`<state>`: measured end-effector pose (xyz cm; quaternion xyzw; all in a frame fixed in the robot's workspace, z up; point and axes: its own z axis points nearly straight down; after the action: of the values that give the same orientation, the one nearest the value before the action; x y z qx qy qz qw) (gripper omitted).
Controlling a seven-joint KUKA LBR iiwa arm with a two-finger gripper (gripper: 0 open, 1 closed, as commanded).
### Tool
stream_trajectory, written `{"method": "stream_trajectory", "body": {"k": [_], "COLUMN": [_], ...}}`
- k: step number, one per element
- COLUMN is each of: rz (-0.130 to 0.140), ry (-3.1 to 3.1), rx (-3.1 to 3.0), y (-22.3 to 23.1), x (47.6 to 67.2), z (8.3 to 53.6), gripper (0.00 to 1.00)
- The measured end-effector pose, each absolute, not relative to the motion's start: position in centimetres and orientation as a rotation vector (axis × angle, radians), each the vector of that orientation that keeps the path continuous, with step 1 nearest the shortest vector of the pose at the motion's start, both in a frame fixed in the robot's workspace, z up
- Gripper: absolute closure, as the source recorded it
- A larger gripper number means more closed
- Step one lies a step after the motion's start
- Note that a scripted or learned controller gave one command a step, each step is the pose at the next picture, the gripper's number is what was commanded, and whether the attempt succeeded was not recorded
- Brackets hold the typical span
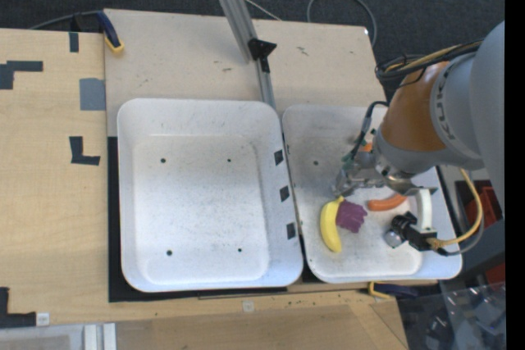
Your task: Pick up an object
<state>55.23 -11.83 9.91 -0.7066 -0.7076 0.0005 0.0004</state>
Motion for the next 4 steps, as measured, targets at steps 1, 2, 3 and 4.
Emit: {"method": "stream_trajectory", "body": {"k": [1,2,3,4], "rz": [-0.003,-0.003,-0.003,-0.001], "ry": [-2.225,-2.225,-2.225,-2.227], "rx": [-2.221,-2.223,-2.223,-2.215], "y": [-11.2,-12.0,-12.5,-8.3], "x": [54.9,54.9,54.8,56.6], "z": [15.9,20.5,24.9,25.0], "gripper": [1.0,1.0,1.0,1.0]}}
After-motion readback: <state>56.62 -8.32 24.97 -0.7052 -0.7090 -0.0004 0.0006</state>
